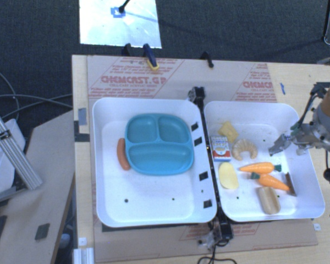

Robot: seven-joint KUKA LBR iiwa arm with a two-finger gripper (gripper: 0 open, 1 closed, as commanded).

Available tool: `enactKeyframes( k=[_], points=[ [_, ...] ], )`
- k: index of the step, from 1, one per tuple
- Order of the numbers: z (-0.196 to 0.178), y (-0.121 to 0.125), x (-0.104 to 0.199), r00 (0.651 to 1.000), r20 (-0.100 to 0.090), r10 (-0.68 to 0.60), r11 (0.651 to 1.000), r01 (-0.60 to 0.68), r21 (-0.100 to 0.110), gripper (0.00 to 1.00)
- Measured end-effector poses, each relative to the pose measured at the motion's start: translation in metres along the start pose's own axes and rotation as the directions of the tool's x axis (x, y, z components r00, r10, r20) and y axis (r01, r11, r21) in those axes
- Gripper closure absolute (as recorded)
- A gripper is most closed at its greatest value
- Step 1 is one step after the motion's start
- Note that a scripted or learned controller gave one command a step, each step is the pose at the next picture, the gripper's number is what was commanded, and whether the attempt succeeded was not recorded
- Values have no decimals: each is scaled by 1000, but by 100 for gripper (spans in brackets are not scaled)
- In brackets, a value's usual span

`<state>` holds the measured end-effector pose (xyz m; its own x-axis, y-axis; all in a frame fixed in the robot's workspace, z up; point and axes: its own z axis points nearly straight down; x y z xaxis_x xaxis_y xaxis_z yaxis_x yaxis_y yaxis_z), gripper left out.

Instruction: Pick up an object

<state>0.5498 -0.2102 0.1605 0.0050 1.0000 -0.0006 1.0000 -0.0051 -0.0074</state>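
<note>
While toy foods (257, 169) fill the right bin (305, 202), blue tray (158, 144) left.

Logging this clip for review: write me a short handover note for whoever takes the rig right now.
Tool: over the right bin, near its right wall, above the carrots; whether it is open or shut is not clear. Nothing visibly held.
Right bin holds: two carrots, croissant, small carton, yellow piece, pale slice, bread roll.
Left bin holds: blue divided plate, sausage beside its left edge.
Done: no pick yet.
Left: descend, grasp one object, lift.
</note>
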Motion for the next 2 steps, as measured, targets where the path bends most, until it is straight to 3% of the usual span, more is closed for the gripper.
enactKeyframes(
  k=[1, 2],
  points=[
    [-15, 5, 4, 1000, 2, -8, 1000, 8, -13, 100],
    [-2, -26, 3, 1000, 0, -5, 1000, 5, -7, 100]
  ],
)
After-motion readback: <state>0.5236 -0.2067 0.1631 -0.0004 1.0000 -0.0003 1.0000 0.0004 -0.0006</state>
